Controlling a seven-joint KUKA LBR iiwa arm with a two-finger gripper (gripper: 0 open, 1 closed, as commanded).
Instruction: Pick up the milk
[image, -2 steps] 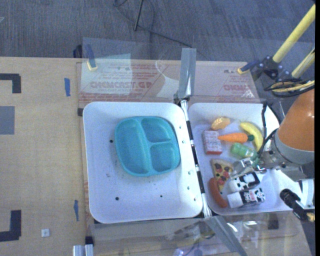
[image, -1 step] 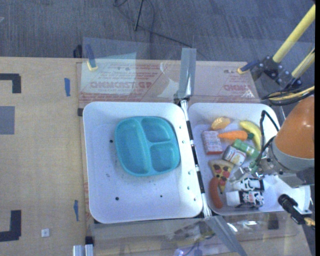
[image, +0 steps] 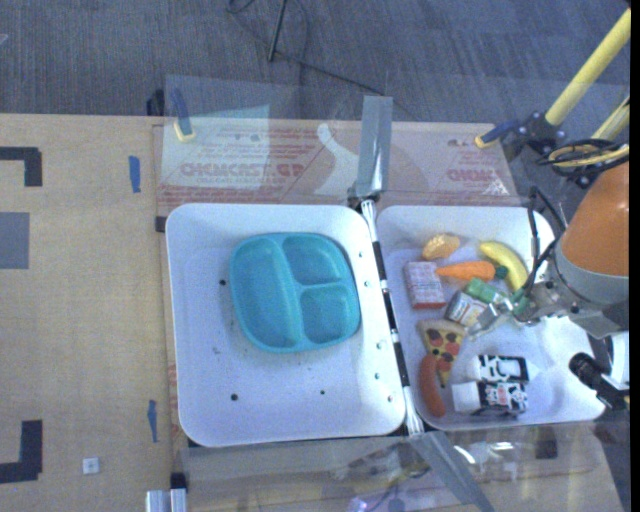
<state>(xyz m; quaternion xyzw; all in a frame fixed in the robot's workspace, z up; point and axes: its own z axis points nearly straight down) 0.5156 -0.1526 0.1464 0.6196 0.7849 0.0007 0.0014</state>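
The bench carried two shallow white bins side by side. The left bin (image: 200, 400) held a blue divided plate (image: 295, 291) lying flat near its centre, with three compartments facing up. The right bin (image: 570, 400) held a group of toy foods. The milk (image: 497, 383), a small carton with black and white patches, lay on its side near the front edge of the right bin, with its white cap end pointing toward the left. A sausage (image: 431, 385) lay just beside the carton on its left, and a pizza slice (image: 441, 339) lay just behind the sausage. Farther back sat a pink box (image: 424, 283), a carrot (image: 466, 270), a banana (image: 505, 262) and a small yellow-orange piece (image: 441, 245) near the rear wall. The arm (image: 598, 240) reached in from the right, with its orange band above the wrist. The gripper (image: 487, 312) was low over the middle of the right bin, near a small green item (image: 487, 292) and behind the milk, apart from it. Whether the gripper was open or closed could not be told, and nothing could be seen held in it.
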